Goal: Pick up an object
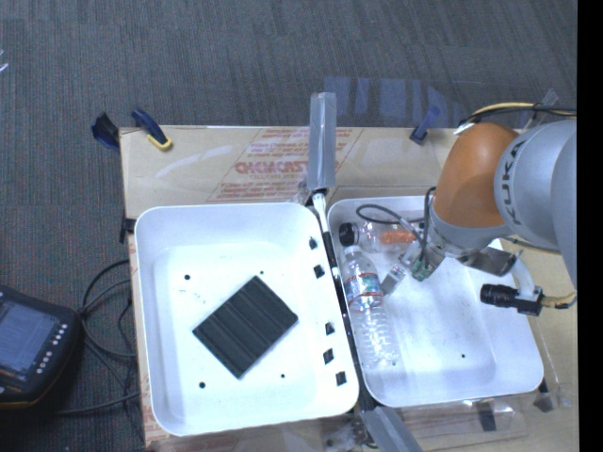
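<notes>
A clear plastic water bottle (366,301) lies along the left wall of the right bin (471,365), cap toward the back. A dark ribbed rectangular pad (246,325) lies flat in the middle of the left bin (170,252). My gripper (403,269) hangs low in the back left part of the right bin, just right of the bottle's upper half and close to it. A small clear item with an orange part (391,237) lies behind the gripper near the bin's back wall. Nothing can be seen held in the gripper.
A divider with black clips (329,299) separates the two bins. A grey upright post (322,149) stands behind their junction. A black cable loop (372,213) lies at the right bin's back wall. The arm's black connector (499,296) sticks out over the right bin.
</notes>
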`<state>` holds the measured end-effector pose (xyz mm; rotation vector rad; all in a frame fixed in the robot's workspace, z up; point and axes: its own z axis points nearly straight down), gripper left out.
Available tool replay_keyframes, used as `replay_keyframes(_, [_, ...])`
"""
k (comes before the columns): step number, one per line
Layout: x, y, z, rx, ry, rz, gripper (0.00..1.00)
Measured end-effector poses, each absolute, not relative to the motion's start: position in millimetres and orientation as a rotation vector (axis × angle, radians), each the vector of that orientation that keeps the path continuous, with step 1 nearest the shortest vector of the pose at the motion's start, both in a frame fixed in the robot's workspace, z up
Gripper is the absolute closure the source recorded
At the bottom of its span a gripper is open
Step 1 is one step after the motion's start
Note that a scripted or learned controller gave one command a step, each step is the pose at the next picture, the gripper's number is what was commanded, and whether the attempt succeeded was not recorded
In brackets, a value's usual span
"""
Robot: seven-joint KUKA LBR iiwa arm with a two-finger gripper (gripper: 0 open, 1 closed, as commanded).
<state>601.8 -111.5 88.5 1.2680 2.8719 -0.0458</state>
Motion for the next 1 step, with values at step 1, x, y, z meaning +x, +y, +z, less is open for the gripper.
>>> replay_keyframes(1, [622.3, -113.6, 84.3, 1.575, 2.771, -0.074, 0.0])
